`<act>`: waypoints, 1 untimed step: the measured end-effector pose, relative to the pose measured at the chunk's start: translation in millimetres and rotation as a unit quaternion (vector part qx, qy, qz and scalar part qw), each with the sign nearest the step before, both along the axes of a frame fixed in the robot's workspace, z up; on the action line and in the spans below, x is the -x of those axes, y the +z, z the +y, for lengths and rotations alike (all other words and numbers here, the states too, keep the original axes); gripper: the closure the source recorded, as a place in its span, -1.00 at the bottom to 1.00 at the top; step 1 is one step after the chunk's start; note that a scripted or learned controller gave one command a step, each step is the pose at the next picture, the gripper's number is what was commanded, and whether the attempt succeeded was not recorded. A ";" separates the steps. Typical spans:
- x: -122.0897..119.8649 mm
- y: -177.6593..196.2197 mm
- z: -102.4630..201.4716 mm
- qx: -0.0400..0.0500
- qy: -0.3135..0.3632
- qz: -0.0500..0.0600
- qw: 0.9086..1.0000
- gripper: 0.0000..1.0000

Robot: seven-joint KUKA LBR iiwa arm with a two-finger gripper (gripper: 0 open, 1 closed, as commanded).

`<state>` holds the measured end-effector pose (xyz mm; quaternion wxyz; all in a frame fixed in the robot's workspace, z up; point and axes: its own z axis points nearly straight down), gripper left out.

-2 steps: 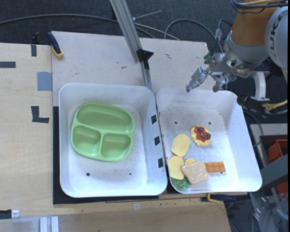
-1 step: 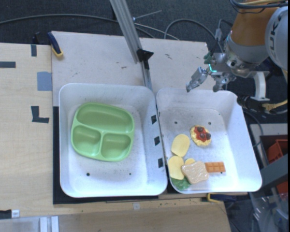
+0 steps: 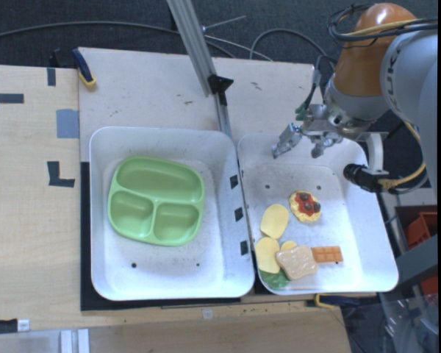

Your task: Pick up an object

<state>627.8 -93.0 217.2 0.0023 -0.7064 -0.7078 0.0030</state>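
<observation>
I have the hand [image 3: 300,142] hovering over the far end of the right bin [image 3: 367,267], its two fingers spread apart with nothing between them, so I judge this is the approach step before any grasp. The candidates lie toward the near end: a small toy pizza [image 3: 306,206], two yellow slices [image 3: 274,220], a toast piece [image 3: 298,262] touching the nearer slice, and an orange wafer [image 3: 326,254] just beside the toast. The pizza sits apart from the rest, so I would move toward it and descend there. The bare floor between hand and pizza gives room; the centre wall beside the left bin [image 3: 99,197], holding a green divided plate [image 3: 156,201], crowds the slices
</observation>
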 end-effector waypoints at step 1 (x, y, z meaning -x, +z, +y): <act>5.8 -46.0 -3.6 0.000 0.000 -0.001 1.000 -1.00</act>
